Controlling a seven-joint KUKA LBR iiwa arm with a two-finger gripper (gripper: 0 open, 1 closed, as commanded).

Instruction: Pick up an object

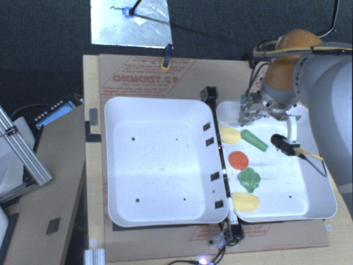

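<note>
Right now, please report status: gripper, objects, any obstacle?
Gripper over right bin, far end. Green stick and yellow piece lie just beside it, not held. Nothing in the way.

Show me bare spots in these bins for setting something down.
The left white bin is bare throughout. The right white bin is free in its near right corner, beside the green leafy piece and lower yellow lump. Crowded: its left side, from the upper yellow lump and green stick by the tool to the red disc.
</note>
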